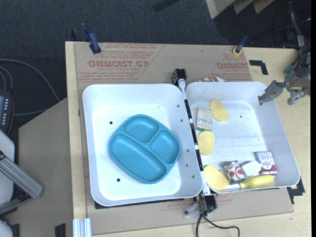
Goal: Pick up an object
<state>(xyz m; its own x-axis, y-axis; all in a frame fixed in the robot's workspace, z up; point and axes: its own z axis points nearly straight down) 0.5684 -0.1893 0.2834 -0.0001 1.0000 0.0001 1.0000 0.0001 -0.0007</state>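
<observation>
The gripper [280, 94] hovers at the right bin's [276, 127] far right corner, above its rim, its jaws spread open and holding nothing. Inside that bin lie yellow pieces [218, 110] and small packets [241, 170] near the front edge. A blue divided plate [143, 147] fills the left bin [98, 132].

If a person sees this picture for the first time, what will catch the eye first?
First comes the blue divided plate, lying alone in the left bin. Next come the yellow pieces and small packets, gathered along the right bin's left and near sides. The gripper hangs over that bin's far right corner, fingers spread, holding nothing.
</observation>
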